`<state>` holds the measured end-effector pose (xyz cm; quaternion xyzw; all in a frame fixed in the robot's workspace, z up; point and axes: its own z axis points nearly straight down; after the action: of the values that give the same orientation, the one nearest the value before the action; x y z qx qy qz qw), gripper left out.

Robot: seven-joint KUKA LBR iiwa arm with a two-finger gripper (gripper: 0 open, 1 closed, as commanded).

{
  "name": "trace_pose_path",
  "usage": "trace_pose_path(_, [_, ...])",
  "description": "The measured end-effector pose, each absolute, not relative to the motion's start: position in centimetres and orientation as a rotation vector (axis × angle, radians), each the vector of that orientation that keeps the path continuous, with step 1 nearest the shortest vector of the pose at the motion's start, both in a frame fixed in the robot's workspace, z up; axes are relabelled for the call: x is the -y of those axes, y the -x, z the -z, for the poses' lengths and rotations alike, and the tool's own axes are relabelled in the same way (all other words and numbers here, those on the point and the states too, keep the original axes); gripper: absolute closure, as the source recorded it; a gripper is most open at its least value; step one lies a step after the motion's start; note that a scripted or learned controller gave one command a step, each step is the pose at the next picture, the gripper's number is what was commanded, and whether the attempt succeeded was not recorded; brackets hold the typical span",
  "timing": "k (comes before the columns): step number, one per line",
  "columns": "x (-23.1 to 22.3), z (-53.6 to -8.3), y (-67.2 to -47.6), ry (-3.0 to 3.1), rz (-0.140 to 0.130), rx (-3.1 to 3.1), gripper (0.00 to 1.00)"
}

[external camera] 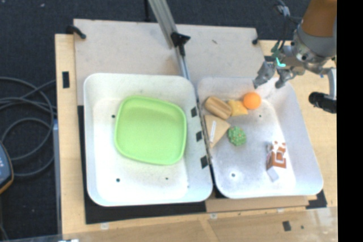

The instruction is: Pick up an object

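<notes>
Your gripper (271, 77) hangs over the right bin's (300, 178) far right corner with its two fingers spread apart and nothing between them. Just below it you have an orange ball (252, 101), touching a yellow block (239, 108) and a tan roll (217, 107). A green ball (237, 136) sits nearer the middle, a red-and-white box (277, 157) to its right. The left bin (96, 178) holds a green plate (151, 130).

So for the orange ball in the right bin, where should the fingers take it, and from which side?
Probably straight from above, across the orange ball at its widest. It is round, so any axis grips. A yellow piece touches its left, so I'd place the fingers on the near and far sides, which look free. The gripper hovers just beyond it.
</notes>
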<state>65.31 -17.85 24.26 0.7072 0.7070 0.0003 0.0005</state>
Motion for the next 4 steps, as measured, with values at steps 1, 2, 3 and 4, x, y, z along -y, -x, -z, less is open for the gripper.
trace_pose_path(1, [17.8, -24.2, -65.3, -2.221, -0.001, -2.221, 0.0])
trace_pose_path(2, [17.9, -19.9, -64.7, -2.223, 0.003, -2.222, 0.0])
trace_pose_path(3, [18.0, -15.7, -64.9, -2.224, 0.004, -2.223, 0.0])
trace_pose_path(4, [18.0, -10.5, -64.8, -2.223, 0.003, -2.223, 0.0])
